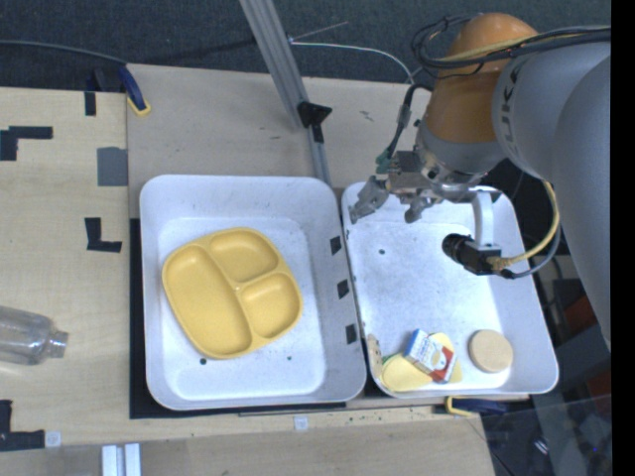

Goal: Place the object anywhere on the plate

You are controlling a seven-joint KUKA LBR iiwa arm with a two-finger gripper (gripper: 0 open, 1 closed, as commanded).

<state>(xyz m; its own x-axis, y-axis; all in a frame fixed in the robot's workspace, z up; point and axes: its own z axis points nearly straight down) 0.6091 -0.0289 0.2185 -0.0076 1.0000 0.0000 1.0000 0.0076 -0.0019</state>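
Arm over the right bin, plate alone in the left

The gripper (397, 201) hangs open and unladen at the right bin's (526, 296) far edge; the yellow plate (231, 291) sits in the left bin (159, 216).

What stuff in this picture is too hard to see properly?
- Claw: in the camera view, too small and blurred to tell its state.
- Clear bottle: cut off by the left edge.
- Yellow object: partly covered by the small carton; shape unclear.
- Carton's print: too small to read.

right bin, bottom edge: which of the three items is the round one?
The tan disc, rightmost of the three in the right bin. The small carton beside it is boxy with printed colours; the yellow piece is pale and irregular.
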